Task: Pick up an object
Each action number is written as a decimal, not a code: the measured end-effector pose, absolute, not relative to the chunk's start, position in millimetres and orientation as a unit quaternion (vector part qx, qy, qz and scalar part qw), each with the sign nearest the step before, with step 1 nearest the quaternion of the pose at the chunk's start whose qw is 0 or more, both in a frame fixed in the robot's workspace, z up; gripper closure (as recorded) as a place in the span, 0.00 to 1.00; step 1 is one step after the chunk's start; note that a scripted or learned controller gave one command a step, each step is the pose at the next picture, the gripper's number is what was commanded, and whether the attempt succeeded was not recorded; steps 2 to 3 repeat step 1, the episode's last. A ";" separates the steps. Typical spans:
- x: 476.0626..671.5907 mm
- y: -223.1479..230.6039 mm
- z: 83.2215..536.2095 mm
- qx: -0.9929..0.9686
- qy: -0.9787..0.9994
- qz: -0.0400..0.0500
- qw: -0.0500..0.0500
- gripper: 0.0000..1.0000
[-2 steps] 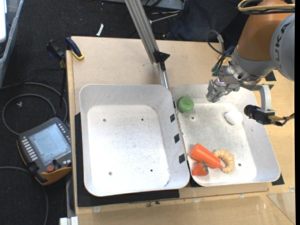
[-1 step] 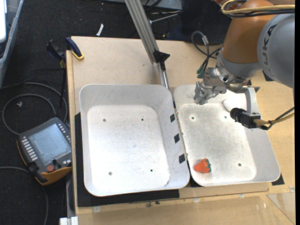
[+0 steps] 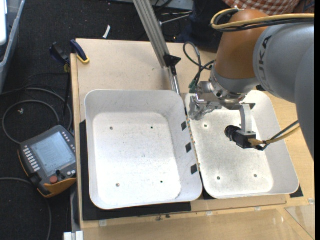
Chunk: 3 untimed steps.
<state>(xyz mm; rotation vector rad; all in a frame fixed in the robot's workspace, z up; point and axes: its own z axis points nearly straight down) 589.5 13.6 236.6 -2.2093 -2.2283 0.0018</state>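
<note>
My gripper point(image 3: 198, 109) hangs low over the back left corner of the right bin point(image 3: 260, 181), close to the rim it shares with the left bin point(image 3: 100, 109). The grey arm with its orange band point(image 3: 240, 39) reaches in from the right and covers the back of the right bin. A small black part point(image 3: 239, 136) on a grey bracket hangs from the wrist over the middle of the right bin, with a yellow cable running off it. I cannot make out anything held at the gripper.
A slanted aluminium rail point(image 3: 152, 29) ends at the back edge between the bins. Small black tabs point(image 3: 189, 146) line the shared rim. A teach pendant point(image 3: 50, 159) and cables lie on the floor at left.
</note>
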 end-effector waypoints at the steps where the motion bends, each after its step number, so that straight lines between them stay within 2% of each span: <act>1: 581.9 57.1 234.8 -0.704 -0.710 0.000 0.001 1.00; 3: 581.9 57.1 234.8 -0.704 -0.710 0.000 0.001 1.00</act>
